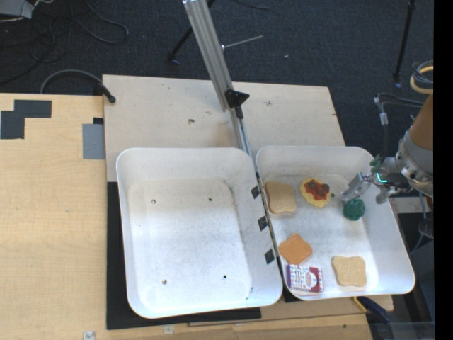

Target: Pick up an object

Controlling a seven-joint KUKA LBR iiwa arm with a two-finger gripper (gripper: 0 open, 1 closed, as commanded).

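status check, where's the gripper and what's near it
Gripper at right bin's right side, just above green object. Nothing seen held. Pizza piece sits to its left, apart.

Dark carpeted floor [318, 41] across far side, black cables [85, 13] trailing over it at far left. Pale wood table [42, 218] at left with grey and black patches. Light board [283, 112] under bins. Slanted aluminium rail [212, 55] rising from centre toward far side. Thin stand pole [407, 27] at far right. Even, soft light.
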